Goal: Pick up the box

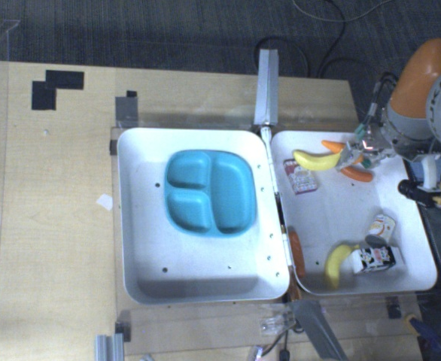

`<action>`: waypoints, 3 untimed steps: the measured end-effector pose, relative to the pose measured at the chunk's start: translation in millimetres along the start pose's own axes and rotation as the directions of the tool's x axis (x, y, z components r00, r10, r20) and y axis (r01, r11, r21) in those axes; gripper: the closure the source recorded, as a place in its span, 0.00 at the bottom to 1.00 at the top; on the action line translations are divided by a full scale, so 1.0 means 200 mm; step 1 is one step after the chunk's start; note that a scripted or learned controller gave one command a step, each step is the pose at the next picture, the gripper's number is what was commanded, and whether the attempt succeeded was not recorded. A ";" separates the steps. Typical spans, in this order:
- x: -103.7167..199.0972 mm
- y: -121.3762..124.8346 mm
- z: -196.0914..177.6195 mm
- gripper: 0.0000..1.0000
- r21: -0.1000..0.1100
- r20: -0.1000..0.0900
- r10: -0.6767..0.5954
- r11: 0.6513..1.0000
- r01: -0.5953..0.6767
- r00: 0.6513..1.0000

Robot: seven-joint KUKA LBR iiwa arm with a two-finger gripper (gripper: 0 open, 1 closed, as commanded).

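The grey arm's two-finger gripper (358, 147) sits low at the far edge of the right shallow white bin (424, 275), right among a yellow banana (315, 159) and two orange carrots (345, 162); whether its fingers are parted or closed on anything I cannot tell, since clutter hides them. The small flat white-and-red printed box (301, 177) lies just beside that banana, near the bin's left wall, seemingly untouched, so the gripper looks off target. A second banana (337, 265) and a black-and-white carton (373, 258) rest at the near edge, while the blue divided plastic tray (209, 192) occupies the left white bin (141, 277)
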State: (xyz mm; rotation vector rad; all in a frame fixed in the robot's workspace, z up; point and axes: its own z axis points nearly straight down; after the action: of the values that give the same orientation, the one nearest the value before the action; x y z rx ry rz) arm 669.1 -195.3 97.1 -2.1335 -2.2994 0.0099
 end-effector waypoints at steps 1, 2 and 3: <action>-0.04 -0.01 0.06 1.00 0.008 -0.006 0.043 0.999 -0.043 0.999; 0.13 0.01 -0.82 1.00 -0.016 -0.001 0.121 0.993 -0.121 0.993; 0.44 -0.23 -1.24 1.00 -0.015 -0.003 0.195 0.981 -0.195 0.981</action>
State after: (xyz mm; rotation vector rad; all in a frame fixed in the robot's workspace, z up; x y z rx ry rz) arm 618.5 -110.1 346.1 -2.3565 -2.0856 -0.0089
